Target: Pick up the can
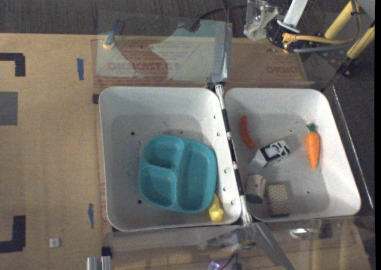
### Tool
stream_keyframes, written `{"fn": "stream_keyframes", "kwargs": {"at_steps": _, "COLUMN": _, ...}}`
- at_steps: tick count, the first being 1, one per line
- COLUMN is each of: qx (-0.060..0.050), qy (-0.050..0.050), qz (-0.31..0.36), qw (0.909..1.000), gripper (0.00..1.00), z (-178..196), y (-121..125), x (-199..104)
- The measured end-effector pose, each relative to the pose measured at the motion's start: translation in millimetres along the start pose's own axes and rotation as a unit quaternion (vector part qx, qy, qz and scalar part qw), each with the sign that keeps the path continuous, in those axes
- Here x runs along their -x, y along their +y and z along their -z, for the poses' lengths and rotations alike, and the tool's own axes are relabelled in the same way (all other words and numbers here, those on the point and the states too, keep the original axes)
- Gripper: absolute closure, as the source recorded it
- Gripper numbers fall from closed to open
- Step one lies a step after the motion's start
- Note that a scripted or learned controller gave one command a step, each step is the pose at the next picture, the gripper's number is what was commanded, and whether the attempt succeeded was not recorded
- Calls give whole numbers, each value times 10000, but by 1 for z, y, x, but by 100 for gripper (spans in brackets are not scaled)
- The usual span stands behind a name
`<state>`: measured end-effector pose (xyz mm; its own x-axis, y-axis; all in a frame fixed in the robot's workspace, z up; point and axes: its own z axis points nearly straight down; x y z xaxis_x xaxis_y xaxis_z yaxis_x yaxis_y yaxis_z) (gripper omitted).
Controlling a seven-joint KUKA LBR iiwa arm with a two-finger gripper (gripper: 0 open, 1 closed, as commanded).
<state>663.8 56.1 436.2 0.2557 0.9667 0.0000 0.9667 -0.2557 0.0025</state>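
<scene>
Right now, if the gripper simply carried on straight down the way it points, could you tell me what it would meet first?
Probably the bench behind the right bin, not the can; the gripper hangs beyond the bins, though depth is unclear.

Two smooth white plastic bins [119,114] sit on brown cardboard [47,143]. A glossy teal plastic tray [177,173] lies inside.

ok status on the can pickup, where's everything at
Hand up beyond the bins, nothing seen in it. Can upright in right bin, near corner by the divider. Brown block close beside it, white carton just behind.
</scene>
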Motion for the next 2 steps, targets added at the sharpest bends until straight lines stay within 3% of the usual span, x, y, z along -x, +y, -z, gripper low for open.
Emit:
{"fn": "stream_keyframes", "kwargs": {"at_steps": 1, "qx": -5, "qy": -3, "qz": -219, "qw": 9998, "gripper": 100, "z": -1, "y": 11, "x": 31}}
{"fn": "stream_keyframes", "kwargs": {"at_steps": 2, "qx": -20, "qy": -7, "qz": -471, "qw": 9989, "gripper": 100, "z": -26, "y": 11, "x": 31}}
